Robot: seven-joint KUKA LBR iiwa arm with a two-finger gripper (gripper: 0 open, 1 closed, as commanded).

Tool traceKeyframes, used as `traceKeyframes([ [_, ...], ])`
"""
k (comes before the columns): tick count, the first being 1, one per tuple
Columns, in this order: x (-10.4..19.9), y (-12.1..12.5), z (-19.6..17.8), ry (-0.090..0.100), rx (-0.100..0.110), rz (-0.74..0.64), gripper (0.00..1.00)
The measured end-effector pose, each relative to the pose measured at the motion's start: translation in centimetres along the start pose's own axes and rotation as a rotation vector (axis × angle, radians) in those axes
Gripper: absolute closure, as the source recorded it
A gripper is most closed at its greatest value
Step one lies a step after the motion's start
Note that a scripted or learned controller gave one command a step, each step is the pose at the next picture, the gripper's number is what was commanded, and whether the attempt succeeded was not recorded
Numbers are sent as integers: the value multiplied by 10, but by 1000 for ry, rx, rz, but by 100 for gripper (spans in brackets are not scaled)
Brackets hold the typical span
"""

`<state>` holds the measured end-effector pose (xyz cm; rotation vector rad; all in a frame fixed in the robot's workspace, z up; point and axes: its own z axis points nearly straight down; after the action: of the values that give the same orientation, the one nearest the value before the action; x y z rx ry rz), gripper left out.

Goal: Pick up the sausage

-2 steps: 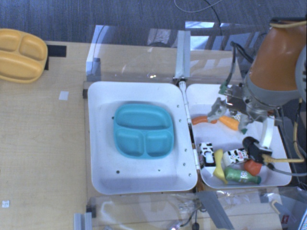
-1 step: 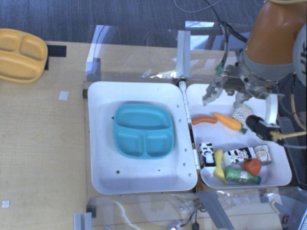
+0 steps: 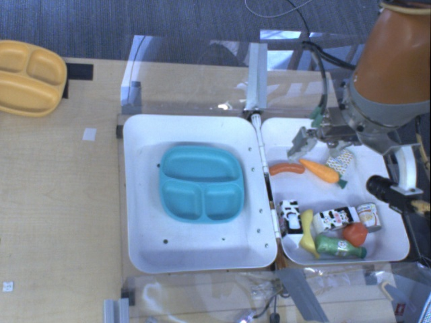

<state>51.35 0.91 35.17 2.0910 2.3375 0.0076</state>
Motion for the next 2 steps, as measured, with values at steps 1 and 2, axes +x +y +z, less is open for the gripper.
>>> traceKeyframes([
  [1,14,14,37,1,1,-77,0],
  [2,14,16,25,1,-5,-80,100],
])
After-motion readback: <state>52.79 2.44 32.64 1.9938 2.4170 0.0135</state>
